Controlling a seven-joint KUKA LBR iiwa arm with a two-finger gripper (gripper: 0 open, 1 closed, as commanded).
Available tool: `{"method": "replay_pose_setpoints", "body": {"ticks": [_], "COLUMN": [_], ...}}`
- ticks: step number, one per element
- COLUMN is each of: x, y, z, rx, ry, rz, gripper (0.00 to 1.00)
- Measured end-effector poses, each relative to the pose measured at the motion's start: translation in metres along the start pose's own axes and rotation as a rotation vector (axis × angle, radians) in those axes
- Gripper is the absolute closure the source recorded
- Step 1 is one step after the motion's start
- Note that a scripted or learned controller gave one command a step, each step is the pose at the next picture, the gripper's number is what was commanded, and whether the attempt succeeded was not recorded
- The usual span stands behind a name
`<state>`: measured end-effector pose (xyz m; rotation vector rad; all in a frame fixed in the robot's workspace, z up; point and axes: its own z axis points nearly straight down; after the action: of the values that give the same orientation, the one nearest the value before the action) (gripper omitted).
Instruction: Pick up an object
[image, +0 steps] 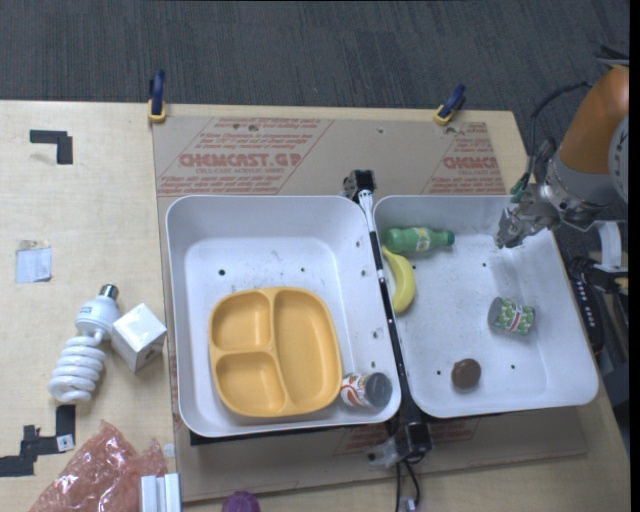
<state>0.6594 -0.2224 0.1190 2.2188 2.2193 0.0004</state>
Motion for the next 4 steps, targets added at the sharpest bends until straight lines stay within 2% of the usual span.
{"method": "replay_pose_setpoints", "body": {"ticks": [1, 2, 3, 4], "x": [0.048, 0.084, 0.126, 0.125], "y": [0.000, -0.001, -0.037, -0.037], "z": [0.010, 0.026, 0.026, 0.016], "rx": [0.003, 0.003, 0.003, 0.001], "ry": [0.002, 0.002, 0.002, 0.001], "rz": [-0.002, -0.002, 0.001, 0.004], "gripper": [0.00, 0.00, 0.00, 1.00]}}
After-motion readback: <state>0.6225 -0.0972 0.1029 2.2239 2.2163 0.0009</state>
